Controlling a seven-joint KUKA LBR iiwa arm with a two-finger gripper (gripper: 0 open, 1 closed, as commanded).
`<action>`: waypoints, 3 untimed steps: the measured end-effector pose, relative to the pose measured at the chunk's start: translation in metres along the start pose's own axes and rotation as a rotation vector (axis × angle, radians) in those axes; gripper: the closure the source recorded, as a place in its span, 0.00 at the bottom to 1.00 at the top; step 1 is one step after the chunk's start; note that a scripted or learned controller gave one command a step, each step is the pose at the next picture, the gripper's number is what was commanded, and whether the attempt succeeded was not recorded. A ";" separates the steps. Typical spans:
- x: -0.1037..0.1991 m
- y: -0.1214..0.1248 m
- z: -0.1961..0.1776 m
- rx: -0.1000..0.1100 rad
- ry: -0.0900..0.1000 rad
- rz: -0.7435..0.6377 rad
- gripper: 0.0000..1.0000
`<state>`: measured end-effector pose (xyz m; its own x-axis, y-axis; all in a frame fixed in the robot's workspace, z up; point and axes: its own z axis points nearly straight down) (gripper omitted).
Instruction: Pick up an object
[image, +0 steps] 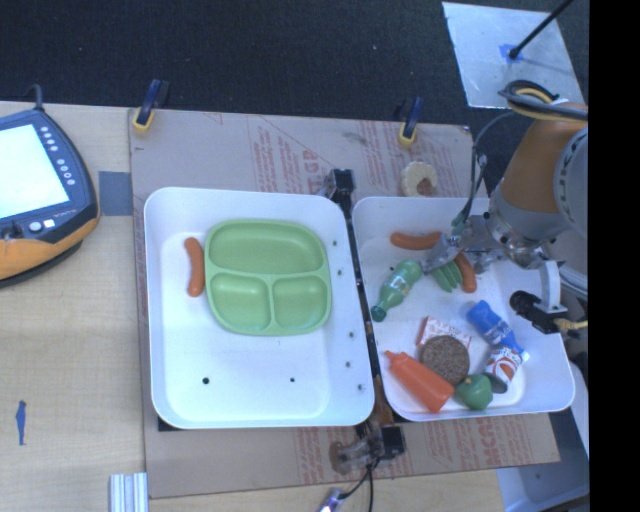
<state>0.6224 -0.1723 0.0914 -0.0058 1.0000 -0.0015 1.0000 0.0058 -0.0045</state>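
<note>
Tool (452, 262) low at upper middle of right bin (560, 400), over green piece (445, 277) beside carrot (466, 274), likely grasp target; grip state unclear.

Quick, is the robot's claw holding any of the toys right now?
Gripper: low in the right bin, by the green bottle and a sausage; whether it grips anything cannot be told.

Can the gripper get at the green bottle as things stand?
Probably yes. The gripper sits just right of the green bottle, which lies uncovered in the right bin.
</note>
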 end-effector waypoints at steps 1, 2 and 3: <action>-0.014 0.034 -0.010 -0.002 0.002 0.000 0.00; -0.012 -0.033 -0.011 0.000 0.001 0.001 0.00; -0.003 -0.019 0.000 -0.001 0.000 0.000 0.00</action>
<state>0.6034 -0.1753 0.0917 -0.0061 1.0000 -0.0017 1.0000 0.0061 -0.0032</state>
